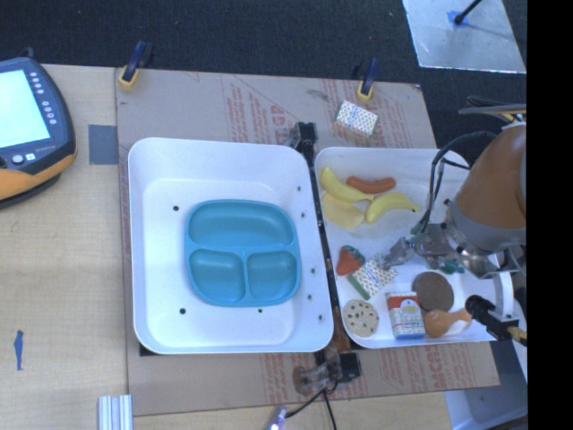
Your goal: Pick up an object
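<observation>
The gripper (400, 253) is seen low inside the right bin (333, 164), at the end of the grey arm (488, 213) that enters from the right. Its tip is a small grey blur, so whether it is open or shut, and whether anything is held, cannot be told.

Just beside the tip, on its left, a patterned green packet (372, 277) and a toy strawberry (349, 259) are lying close together. Either could be judged the likely target, though which one is meant cannot be said. Above them a yellow banana (390, 206), a second yellow piece (338, 199) and a red sausage (371, 184) are grouped. Along the bin's near edge a cookie (360, 316), a small carton (406, 316), a brown disc (433, 289) and a tan piece (442, 322) are laid out.

These are judged to be light play food of hard, smooth plastic: stiff, not fragile, but liable to slip from a pinch on a curved face. The strawberry would best be taken across its widest part; the flat packet across its two long edges, since a pinch from above would find little to bite on.

The left bin (143, 240) is occupied by a blue divided tray (242, 250). On the worktop (63, 267) a small patterned box (356, 118) is set behind the bins, and a control pendant (27, 124) is resting at far left.
</observation>
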Robot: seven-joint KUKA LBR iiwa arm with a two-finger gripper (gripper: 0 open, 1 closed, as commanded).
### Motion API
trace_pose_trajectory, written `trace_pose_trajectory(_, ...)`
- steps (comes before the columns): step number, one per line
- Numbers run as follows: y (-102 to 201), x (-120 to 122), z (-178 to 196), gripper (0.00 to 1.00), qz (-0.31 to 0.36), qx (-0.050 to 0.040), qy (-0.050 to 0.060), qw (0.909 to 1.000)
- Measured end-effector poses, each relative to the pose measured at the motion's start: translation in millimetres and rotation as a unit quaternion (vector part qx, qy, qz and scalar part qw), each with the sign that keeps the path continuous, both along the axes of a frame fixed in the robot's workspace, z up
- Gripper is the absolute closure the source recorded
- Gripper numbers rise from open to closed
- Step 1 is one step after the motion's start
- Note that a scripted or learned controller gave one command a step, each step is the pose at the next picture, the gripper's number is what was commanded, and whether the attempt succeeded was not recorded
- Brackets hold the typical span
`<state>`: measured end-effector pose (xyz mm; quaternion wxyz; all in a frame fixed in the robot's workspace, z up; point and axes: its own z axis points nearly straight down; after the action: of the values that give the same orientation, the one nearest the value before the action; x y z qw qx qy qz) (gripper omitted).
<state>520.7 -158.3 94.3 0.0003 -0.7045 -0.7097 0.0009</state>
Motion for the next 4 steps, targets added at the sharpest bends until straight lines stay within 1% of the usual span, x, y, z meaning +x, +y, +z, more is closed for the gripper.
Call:
trace_pose_trajectory(1,34.5,53.9,28.9,0.0,-0.001,0.0004,0.001,1.0)
trace_pose_trajectory(2,64.1,114.0,25.2,0.0,-0.002,0.001,0.0,1.0)
trace_pose_trajectory(3,63.1,135.1,-2.7,0.0,-0.001,0.0005,0.002,1.0)
trace_pose_trajectory(4,81.1,83.8,98.5,0.0,-0.002,0.0009,0.0,1.0)
